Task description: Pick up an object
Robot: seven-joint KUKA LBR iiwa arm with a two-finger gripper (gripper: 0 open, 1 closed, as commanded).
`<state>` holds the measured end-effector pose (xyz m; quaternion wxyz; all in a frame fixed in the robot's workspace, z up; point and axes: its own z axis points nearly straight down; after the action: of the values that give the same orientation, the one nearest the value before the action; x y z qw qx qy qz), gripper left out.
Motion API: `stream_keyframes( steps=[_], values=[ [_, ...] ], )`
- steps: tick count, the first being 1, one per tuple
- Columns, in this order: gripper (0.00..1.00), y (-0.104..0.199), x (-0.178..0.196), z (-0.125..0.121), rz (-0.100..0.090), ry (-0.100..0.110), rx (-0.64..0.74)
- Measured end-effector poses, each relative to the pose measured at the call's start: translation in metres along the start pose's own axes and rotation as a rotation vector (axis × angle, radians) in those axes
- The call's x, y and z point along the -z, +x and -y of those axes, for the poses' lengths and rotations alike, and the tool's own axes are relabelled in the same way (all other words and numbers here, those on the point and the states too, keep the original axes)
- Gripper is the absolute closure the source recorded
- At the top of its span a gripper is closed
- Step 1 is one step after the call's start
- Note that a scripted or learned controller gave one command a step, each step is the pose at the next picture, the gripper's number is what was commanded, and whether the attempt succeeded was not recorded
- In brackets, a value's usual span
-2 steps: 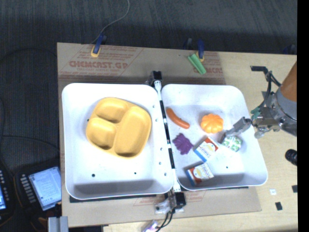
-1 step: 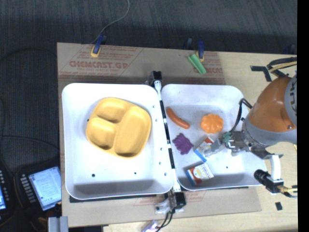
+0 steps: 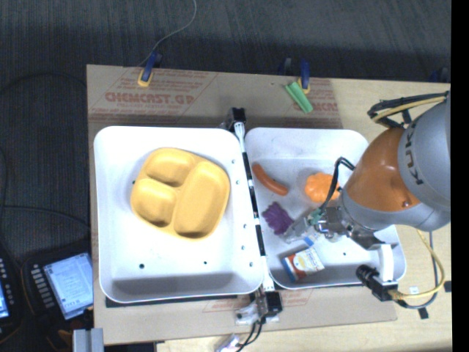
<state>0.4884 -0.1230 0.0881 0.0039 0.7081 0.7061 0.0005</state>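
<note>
1. Nearest the camera, at the right bin's (image 3: 256, 196) near edge, lies one small carton (image 3: 302, 262), red, white and blue, its long axis slanting up toward the right.
2. Four things lie in that bin: the carton, one purple piece (image 3: 277, 217), one orange ball (image 3: 319, 187) and one red-orange sausage (image 3: 270, 180), whose long axis runs from upper left to lower right.
3. One yellow lobed tray (image 3: 180, 191) fills the middle of the left bin (image 3: 110, 270), with bare white floor around it.
4. Over the right bin's right half hangs the arm (image 3: 396, 182); its jaws (image 3: 311, 224) sit between purple piece and carton, and I cannot tell whether they are open.
5. Two clips (image 3: 149, 67) hold the bench (image 3: 352, 97) board's far edge.
</note>
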Motion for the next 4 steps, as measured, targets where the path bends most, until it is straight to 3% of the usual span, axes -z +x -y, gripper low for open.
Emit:
stream_keyframes(
  steps=[1, 2, 3, 4],
  values=[
    [1.00, 0.000, 0.011, -0.002, 0.000, -0.004, 0.000],
    [0.00, 0.000, 0.011, -0.002, 0.000, -0.004, 0.000],
    [0.00, 0.010, 0.001, 0.002, 0.004, -0.005, -0.001],
    [1.00, 0.010, 0.011, 0.000, 0.003, -0.008, -0.001]
  ],
)
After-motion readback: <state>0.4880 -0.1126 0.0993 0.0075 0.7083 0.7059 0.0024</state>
